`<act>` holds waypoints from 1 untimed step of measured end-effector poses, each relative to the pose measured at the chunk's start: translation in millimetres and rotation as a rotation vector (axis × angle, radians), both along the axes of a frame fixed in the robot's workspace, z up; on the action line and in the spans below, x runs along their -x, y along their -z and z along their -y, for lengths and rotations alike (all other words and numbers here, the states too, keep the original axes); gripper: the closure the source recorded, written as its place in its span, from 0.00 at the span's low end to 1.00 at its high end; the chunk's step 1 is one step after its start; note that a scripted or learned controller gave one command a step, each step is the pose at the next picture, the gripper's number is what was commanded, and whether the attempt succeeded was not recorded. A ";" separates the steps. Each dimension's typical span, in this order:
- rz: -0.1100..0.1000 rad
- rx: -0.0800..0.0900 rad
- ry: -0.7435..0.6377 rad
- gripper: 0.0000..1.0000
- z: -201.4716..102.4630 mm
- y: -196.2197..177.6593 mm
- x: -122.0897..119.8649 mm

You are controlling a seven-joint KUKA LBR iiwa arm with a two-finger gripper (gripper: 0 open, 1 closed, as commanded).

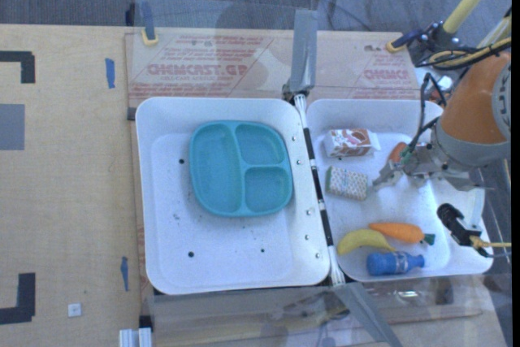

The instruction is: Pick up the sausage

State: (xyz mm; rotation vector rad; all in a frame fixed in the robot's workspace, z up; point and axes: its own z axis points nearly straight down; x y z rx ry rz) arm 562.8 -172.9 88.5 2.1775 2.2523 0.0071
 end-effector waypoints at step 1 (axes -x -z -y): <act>-0.004 0.000 -0.044 0.00 34.3 1.1 -52.7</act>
